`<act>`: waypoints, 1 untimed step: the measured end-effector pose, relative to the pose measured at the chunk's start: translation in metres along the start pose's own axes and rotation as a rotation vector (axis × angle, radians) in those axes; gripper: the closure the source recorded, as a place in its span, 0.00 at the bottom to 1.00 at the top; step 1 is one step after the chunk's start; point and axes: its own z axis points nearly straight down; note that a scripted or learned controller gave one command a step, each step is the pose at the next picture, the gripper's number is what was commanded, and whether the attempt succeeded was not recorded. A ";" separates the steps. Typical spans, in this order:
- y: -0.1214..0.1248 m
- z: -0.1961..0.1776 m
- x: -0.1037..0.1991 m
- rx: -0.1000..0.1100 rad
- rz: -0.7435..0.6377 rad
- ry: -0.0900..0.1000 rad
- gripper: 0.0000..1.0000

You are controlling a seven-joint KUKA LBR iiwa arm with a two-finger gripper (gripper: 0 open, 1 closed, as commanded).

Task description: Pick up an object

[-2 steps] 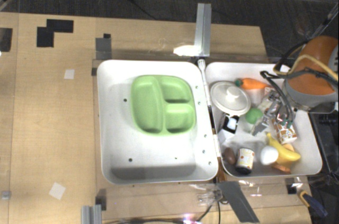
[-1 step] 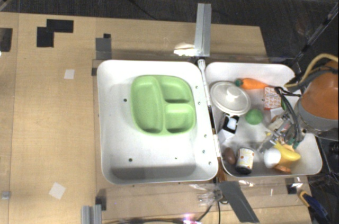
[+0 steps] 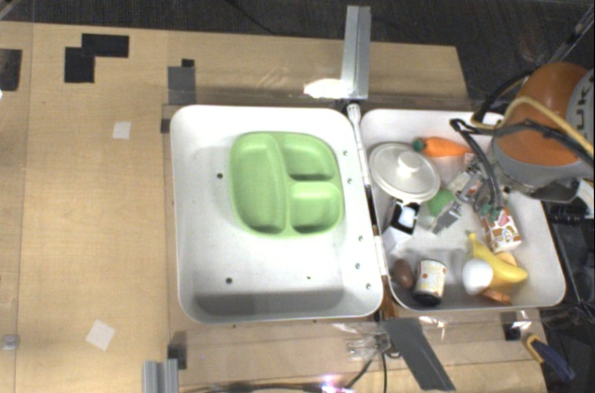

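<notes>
counter: a pale wooden top carried two shallow white bins side by side.
left bin: it held one thing, a green divided tray lying flat near its middle.
right bin: it was crowded with small things; any of them could serve as the object to pick.
arm: grey with an orange band, it reached in from the right and hung over the right bin's far right part.
hand: it sat low among the clutter, near the middle of the right bin. whether it was spread or pressed together could not be told, and nothing was seen pinched in it.
pot lid: round and silvery with a knob, at the left of the right bin, just beside the hand.
carrot: orange, at the bin's far side, close to the lid.
banana: yellow, at the near right, touching a white egg.
small carton: red and white, tilted, between the hand and the banana.
jar: dark with a pale label, at the near edge, beside a brown ball.
step: judged as the reach and descent, with no grasp yet shown.
next move: it called for settling on one thing clear of its neighbours, closing on it, then lifting straight up.
</notes>
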 end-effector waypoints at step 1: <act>-0.038 -0.002 0.034 -0.001 0.166 -0.002 0.00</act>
